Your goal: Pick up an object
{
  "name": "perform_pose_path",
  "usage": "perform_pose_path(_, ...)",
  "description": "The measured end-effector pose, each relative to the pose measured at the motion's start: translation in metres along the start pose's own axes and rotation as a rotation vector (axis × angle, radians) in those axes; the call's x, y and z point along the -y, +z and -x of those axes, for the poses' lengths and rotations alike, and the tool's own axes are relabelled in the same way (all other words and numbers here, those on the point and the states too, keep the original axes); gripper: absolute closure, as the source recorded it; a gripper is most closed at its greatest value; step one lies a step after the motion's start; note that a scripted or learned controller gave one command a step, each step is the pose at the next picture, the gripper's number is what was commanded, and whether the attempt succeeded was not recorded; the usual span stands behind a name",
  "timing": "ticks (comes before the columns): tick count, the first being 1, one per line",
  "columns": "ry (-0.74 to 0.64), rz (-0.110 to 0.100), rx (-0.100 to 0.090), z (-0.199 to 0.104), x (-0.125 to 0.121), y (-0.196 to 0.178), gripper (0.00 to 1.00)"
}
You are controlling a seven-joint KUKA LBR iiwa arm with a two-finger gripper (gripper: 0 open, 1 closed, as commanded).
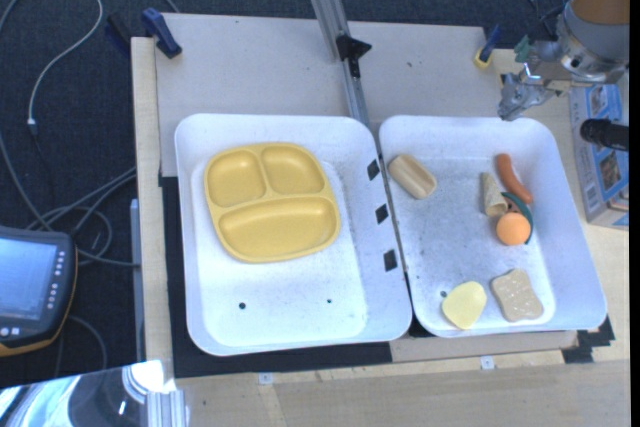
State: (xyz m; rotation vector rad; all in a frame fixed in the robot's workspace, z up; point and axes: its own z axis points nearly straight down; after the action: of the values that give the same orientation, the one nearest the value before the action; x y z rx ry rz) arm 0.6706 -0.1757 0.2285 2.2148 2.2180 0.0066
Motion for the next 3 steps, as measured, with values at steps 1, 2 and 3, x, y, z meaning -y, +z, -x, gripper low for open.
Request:
perform_pose_path(1,0.000,-0.011,-0.002,-0.001,0.000,0.023,1.00)
perform_pose_path(2,-0.005,-0.009,-0.005,-0.062,0.007,0.015,1.00)
perform_pose_path(3,-0.006,-0.009,-0.006,-0.118,0.011,0.004,1.00)
